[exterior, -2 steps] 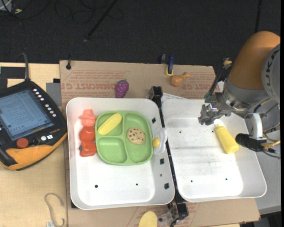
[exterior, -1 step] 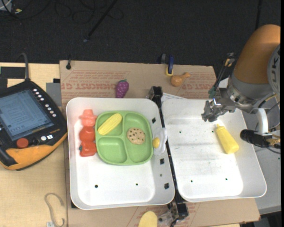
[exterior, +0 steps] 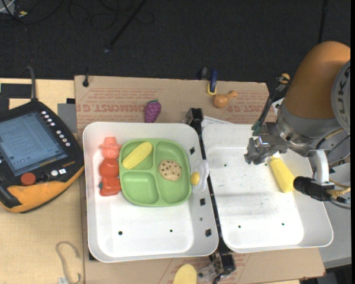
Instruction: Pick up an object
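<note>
My gripper (exterior: pixel 257 152) hangs low over the right bin (exterior: pixel 254 229), near its upper middle. Just to its right a yellow cylinder-like object (exterior: pixel 281 174) lies tilted on the bin floor, close beside the gripper but not between its fingers. In the left bin (exterior: pixel 142 235) a green divided plate (exterior: pixel 155 189) holds a yellow corn cob (exterior: pixel 136 154) and a cookie (exterior: pixel 170 170). A red and pink figure (exterior: pixel 109 167) lies left of the plate, and a small yellow piece (exterior: pixel 196 178) sits at the plate's right edge.
A purple grape bunch (exterior: pixel 152 110) and an orange pear-like toy (exterior: pixel 223 99) lie on the cardboard behind the bins. A teach pendant (exterior: pixel 29 149) rests at the left. A yellow object (exterior: pixel 185 274) lies in front of the bins. The arm's orange band (exterior: pixel 319 78) looms over the right bin's right side.
</note>
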### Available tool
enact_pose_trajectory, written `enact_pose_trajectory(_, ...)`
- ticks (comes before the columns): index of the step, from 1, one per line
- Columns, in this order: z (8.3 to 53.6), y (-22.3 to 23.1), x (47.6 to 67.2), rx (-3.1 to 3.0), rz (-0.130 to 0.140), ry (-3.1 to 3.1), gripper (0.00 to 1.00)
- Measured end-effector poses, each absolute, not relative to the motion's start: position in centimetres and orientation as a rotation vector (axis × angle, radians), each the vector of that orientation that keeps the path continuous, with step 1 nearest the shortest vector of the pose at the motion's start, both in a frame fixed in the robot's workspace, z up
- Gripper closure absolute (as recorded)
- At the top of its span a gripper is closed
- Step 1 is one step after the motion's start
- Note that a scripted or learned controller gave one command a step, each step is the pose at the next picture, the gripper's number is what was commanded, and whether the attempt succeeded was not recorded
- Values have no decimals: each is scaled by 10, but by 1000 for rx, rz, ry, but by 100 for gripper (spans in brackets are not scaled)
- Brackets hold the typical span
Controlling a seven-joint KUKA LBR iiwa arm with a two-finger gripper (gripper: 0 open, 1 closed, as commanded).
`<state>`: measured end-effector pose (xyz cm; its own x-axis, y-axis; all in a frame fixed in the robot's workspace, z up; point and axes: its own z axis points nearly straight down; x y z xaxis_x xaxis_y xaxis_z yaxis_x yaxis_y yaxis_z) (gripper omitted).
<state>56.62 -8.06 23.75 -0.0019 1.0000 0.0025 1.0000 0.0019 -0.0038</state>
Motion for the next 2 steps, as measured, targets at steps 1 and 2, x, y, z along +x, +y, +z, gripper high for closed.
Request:
enact_pose_trajectory(1, 223, -65, 537, -2218, 5, -2217, 100)
enact_pose_trajectory(2, 234, -64, 551, -2221, 1, -2220, 100)
